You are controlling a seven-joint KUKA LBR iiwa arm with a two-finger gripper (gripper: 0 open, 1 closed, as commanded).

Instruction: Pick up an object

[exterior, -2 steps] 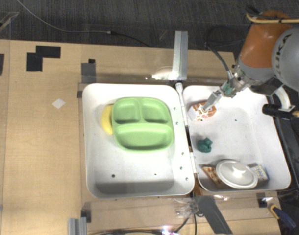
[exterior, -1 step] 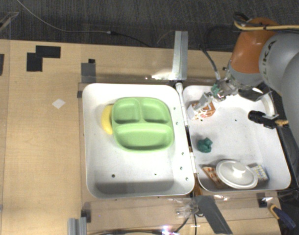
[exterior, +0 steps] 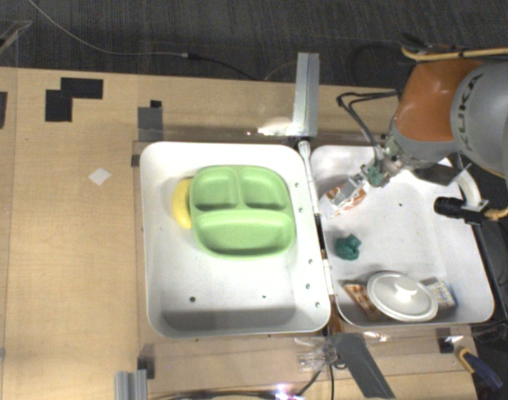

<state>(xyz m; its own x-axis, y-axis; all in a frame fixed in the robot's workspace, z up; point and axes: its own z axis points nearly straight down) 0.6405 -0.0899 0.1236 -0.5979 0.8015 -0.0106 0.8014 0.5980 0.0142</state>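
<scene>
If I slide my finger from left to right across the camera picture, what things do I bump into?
Yellow banana → green divided plate → small teal toy → white bowl → the arm's orange band.

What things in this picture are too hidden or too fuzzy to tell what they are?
- Yellow object in the left white bin: the green divided plastic tray covers most of it.
- Gripper: too small and blurred to read its fingers.
- Small clear packet below the gripper: blurred, contact unclear.
- Items under the round white lid: mostly covered.
- Grey arm: cut off by the right edge.
</scene>
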